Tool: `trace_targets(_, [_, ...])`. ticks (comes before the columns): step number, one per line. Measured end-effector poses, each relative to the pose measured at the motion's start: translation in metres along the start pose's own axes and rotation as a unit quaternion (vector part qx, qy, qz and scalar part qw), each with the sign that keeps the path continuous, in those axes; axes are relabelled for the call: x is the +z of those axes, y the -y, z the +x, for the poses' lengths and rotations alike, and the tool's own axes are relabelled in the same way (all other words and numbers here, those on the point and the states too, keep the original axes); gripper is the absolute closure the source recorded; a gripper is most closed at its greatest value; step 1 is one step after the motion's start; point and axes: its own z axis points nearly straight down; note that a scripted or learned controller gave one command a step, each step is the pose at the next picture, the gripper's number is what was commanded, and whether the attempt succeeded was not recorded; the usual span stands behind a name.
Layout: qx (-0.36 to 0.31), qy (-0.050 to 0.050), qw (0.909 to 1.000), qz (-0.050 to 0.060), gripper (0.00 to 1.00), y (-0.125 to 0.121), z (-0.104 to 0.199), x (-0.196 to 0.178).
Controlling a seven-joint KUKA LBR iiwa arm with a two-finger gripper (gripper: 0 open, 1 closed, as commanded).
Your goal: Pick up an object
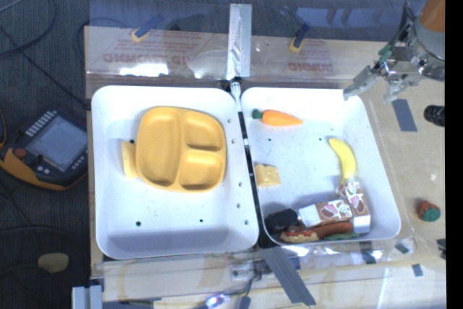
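Bench: two shallow white plastic bins sit side by side, the left bin (108,228) and the right bin (376,155), their inner walls touching along the middle.

Left bin contents: a yellow plastic divided tray (181,148) lies upside up with three compartments visible; a pale yellow flat piece (128,159) shows at its left edge, partly beneath it.

Right bin, far end: an orange toy carrot with a green top (278,118) lies on its side near the back wall.

Right bin, middle: a yellow toy banana (343,157) lies along the right side; a pale yellow cheese-like wedge (267,175) lies against the left wall, well apart from the banana.

Right bin, near end: a small white carton with red-brown patches (340,208) rests just below the banana's lower tip; a black rounded object (281,218) and a red-brown toy hot dog (318,231) lie beside it, the group crowded together at the front wall.

Arm: the grey arm with orange band (438,7) enters at the upper right.

Gripper: the two-finger gripper (387,76) hangs above the bench beyond the right bin's far right corner, outside the bin; fingers spread, nothing between them.

Outside the bins: a small red and green object (428,210) lies on the bench to the right.
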Motion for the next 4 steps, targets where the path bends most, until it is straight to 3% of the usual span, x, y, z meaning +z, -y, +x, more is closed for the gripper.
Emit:
trace_targets(1, [-0.139,0.001,0.9903,0.000,0.00,0.037,-0.004,0.100])
trace_targets(2, [-0.178,-0.001,0.9840,-0.004,0.00,0.035,0.002,0.170])
trace_targets(3, [-0.204,-0.001,0.9790,-0.005,0.00,0.024,0.002,0.176])
trace_targets(4, [-0.204,0.002,0.9789,-0.008,1.00,0.022,0.002,0.166])
